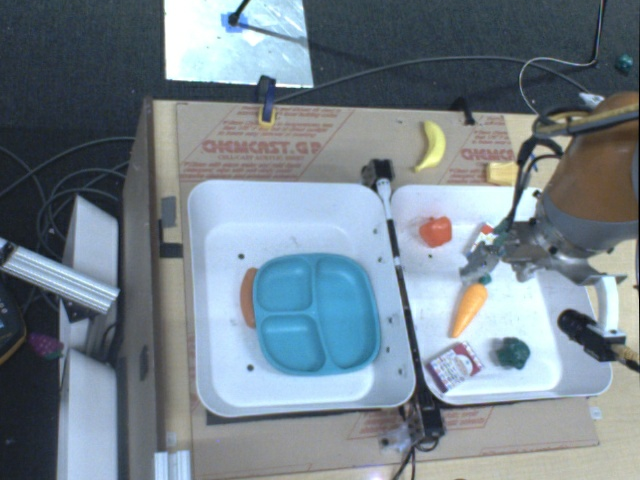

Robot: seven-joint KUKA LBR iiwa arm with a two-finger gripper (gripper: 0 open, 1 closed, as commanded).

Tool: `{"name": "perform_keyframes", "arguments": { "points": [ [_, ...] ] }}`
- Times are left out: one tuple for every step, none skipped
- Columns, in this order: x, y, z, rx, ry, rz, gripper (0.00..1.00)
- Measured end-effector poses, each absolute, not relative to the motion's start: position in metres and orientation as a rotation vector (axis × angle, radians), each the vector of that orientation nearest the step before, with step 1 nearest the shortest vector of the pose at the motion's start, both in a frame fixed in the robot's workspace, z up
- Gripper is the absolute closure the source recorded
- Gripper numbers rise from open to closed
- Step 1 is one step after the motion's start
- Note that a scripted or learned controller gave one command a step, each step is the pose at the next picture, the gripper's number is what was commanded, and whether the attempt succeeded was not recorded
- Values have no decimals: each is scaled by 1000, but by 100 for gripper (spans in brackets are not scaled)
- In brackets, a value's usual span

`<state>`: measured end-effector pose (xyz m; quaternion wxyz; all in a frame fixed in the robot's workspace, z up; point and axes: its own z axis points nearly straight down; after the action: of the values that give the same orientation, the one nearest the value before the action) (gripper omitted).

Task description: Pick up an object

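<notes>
In the right bin (560, 376) lie an orange carrot (467, 310), a red-orange round toy (435, 231), a red-and-white packet (455, 365) and a small dark green piece (513, 352). My gripper (492, 266) hangs low over the middle of this bin, right at the carrot's upper green-tipped end. From above I cannot make out whether it touches the carrot. The grey arm with its orange band reaches in from the right and hides the bin's far right part.
The left bin (215, 218) holds a blue divided plate (317, 312) with a brown sausage (247, 297) at its left edge. A yellow banana (431, 146) and a yellow block (500, 173) lie on the cardboard behind the bins. Cables run across the back.
</notes>
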<state>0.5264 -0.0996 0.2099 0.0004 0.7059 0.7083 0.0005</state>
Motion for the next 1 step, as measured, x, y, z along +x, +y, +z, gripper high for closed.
{"name": "perform_keyframes", "arguments": {
  "points": [
    [554, -113, 85, 2218, 2221, 2, 0]
  ]
}}
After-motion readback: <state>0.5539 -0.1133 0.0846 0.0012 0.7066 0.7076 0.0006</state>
